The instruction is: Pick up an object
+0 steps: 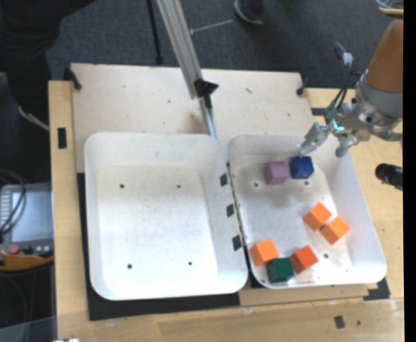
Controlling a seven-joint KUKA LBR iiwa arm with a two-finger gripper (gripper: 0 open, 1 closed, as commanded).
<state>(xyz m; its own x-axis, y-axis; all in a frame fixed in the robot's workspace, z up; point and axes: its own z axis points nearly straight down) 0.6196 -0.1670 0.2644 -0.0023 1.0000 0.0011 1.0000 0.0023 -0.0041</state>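
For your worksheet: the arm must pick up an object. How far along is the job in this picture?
Done: nothing lifted; the blue cube, purple cube and other blocks lie in the right white bin. In hand: the two-finger gripper hangs open above the bin's far edge. Left: descend, grasp, lift.

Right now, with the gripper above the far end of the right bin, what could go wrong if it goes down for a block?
1. The blue block and purple block sit touching, so the gripper may push one aside or catch both.
2. Both lie near the right bin's far wall, which may leave little room beside them.
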